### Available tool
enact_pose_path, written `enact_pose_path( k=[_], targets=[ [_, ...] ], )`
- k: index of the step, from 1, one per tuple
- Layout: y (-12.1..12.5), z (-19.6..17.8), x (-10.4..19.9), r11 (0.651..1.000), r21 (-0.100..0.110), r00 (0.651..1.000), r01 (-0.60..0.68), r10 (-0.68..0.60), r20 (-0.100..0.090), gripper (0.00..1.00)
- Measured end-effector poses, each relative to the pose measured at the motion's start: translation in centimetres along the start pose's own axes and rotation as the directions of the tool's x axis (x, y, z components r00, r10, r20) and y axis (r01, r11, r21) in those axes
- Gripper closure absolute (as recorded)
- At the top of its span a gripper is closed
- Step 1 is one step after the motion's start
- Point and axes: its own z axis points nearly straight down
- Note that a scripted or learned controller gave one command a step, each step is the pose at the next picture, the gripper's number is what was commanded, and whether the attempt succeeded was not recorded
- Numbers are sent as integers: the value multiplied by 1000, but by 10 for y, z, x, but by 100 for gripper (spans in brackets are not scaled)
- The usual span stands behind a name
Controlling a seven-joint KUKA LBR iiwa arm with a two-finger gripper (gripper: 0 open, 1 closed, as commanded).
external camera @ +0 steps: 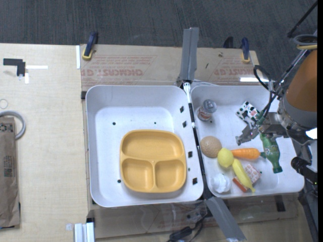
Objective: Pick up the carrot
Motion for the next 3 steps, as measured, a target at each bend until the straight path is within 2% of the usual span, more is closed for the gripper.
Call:
enact_pose_path(
  k=[1,2,3],
  targets=[
    [9,104,-13,993,-33,994,110,-109,9,0],
    [9,96,-14,994,-32,994,106,-106,9,100],
    [9,96,-14,994,-31,994,107,-106,9,0]
  ],
)
